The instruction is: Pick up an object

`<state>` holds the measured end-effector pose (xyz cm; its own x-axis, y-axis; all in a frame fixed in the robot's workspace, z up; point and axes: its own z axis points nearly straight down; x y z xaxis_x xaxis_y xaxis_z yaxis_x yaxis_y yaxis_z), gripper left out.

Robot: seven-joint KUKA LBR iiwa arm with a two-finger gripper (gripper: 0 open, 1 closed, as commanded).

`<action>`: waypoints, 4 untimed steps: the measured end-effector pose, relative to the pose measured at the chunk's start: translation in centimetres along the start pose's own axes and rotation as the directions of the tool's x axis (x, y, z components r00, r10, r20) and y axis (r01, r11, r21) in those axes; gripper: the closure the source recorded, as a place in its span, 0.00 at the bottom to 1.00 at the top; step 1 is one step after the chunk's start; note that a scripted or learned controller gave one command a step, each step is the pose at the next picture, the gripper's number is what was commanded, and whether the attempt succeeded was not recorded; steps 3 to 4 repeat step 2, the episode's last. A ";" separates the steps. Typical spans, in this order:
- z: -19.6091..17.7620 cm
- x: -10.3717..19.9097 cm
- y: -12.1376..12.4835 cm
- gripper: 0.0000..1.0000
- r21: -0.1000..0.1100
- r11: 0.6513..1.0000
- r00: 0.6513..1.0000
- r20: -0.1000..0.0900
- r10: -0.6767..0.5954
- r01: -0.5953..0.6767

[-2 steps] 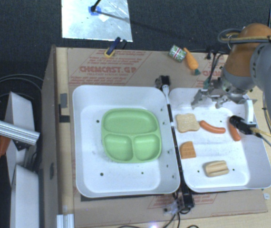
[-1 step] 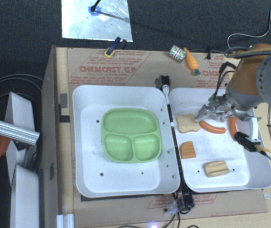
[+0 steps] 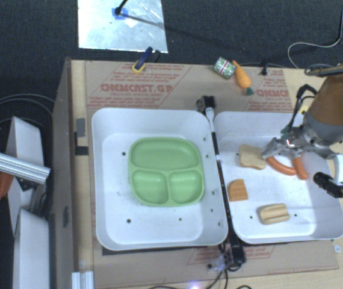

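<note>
My pincer (image 3: 287, 149) hangs low in the right bin (image 3: 325, 224), fingers spread and holding nothing, just above the orange sausage (image 3: 280, 165). I judge I'm at the approach. Next I need to drop squarely over the sausage and close. The bread slice (image 3: 251, 157) lies just beside it on the left. The cracker (image 3: 237, 190) and roll (image 3: 273, 213) sit farther off, with open floor between.

**The arm's look**

The arm (image 3: 340, 110) was rounded grey, with a broad orange band (image 3: 331, 98) above the wrist. A thin black cable (image 3: 299, 101) looped beside it. Its gripper (image 3: 287, 144) was metallic silver, with dark fittings.
</note>
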<state>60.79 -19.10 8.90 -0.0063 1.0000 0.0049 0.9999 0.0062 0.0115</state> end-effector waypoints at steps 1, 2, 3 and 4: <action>-0.8 -0.1 -0.2 1.00 0.004 1.000 1.000 0.004 0.000 0.000; -4.8 4.6 -2.5 1.00 0.010 1.000 1.000 0.004 0.002 -0.002; -4.8 4.6 -2.5 1.00 0.010 1.000 1.000 0.004 0.002 -0.002; -4.8 4.6 -2.5 1.00 0.010 1.000 1.000 0.004 0.002 -0.002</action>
